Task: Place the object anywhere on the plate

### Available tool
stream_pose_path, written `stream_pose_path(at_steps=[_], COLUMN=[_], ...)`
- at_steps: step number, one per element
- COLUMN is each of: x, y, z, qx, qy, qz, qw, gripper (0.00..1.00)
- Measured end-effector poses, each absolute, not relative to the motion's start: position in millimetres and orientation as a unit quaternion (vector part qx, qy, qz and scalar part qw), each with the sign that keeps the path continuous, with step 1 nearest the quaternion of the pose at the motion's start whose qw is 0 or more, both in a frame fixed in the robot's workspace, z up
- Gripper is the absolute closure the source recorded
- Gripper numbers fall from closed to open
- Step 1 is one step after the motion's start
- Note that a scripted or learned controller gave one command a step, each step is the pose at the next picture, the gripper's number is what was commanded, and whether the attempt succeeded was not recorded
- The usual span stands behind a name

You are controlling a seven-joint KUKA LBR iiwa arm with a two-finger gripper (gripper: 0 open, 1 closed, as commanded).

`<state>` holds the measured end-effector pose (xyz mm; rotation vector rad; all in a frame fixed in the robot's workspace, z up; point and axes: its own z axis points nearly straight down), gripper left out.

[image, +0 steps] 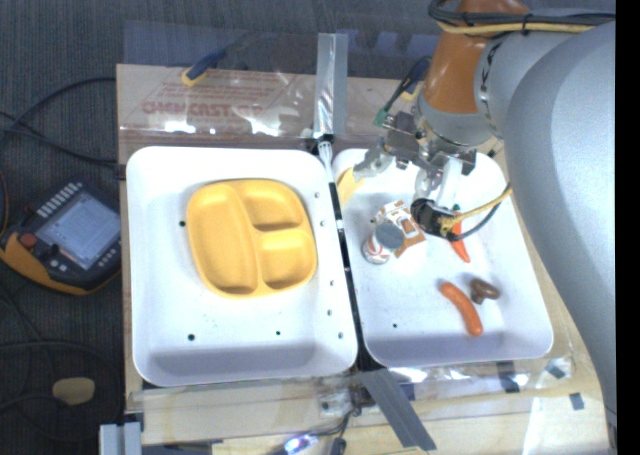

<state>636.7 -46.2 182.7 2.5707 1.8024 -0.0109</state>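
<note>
A yellow divided plate [250,236] lies in the middle of the left bin [160,333]. My gripper [397,223] hangs low over the upper middle of the right bin [520,338], reaching in from the upper right. Right under its tip sits a small grey and red round object [377,245], touching or nearly touching it. I see no object clearly held. An orange sausage [462,307] and a small brown piece [485,290] lie toward the bin's front right. A little orange carrot-like piece [459,247] rests just right of the gripper.
A yellow object [346,183] leans at the right bin's left wall, close to the divider between the bins. A pendant controller [70,233] lies on the floor at the left. Clear plastic sheeting [230,98] covers the board behind the bins.
</note>
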Motion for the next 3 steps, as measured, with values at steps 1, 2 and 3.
stream_pose_path(at_steps=[1, 2, 3], x=[636.7, 636.7, 636.7], y=[-46.2, -46.2, -46.2], z=[182.7, 182.7, 182.7], qx=[0.819, 0.819, 0.819], qy=[0.574, 0.574, 0.574], qz=[-0.0035, -0.0035, -0.0035], qw=[0.001, 0.001, 0.001], gripper=[0.0, 0.0, 0.0])
